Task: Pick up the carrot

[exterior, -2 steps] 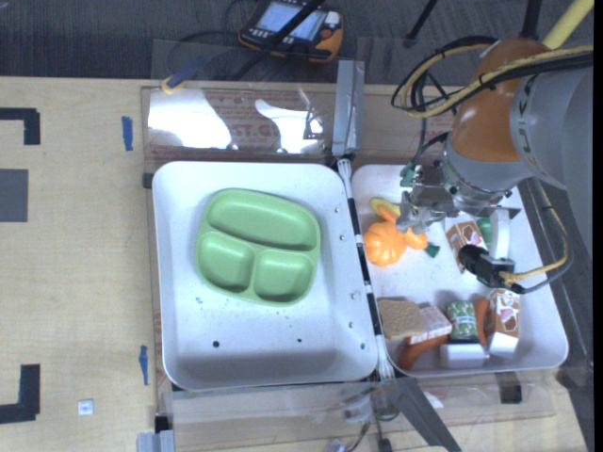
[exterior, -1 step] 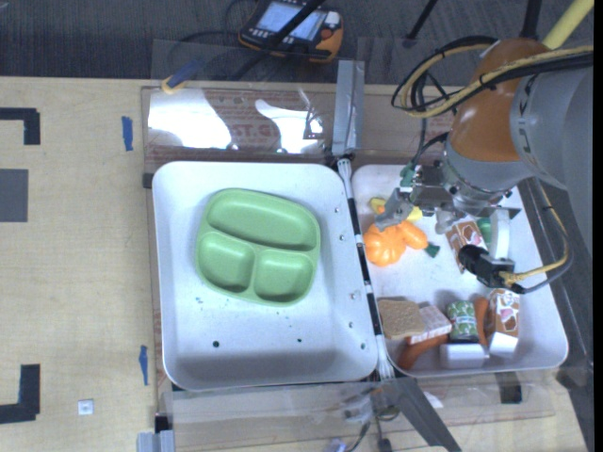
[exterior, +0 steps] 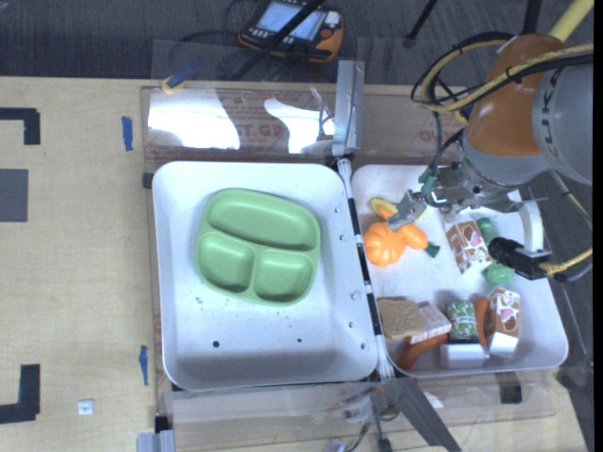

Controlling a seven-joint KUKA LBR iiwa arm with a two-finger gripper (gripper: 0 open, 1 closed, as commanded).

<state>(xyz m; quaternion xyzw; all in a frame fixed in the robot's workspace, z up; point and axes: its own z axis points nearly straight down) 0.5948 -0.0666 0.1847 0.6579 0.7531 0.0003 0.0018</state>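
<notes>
**Pincer low in the right bin, carrot by the front wall**

The pincer (exterior: 407, 210) hangs over the back of the right bin (exterior: 551, 332), its tip just above a small orange pumpkin (exterior: 389, 243). Whether its fingers are parted or closed cannot be told from this angle. The carrot (exterior: 419, 348), seemingly the orange piece beside a bread slice (exterior: 407, 317), lies near the bin's front wall, well apart from the pincer. A green divided tray (exterior: 256, 244) sits in the left bin (exterior: 179, 281).

Green divided plate (exterior: 256, 245); white bins (exterior: 179, 281); orange pumpkin (exterior: 386, 243); brown bread (exterior: 407, 316).
</notes>
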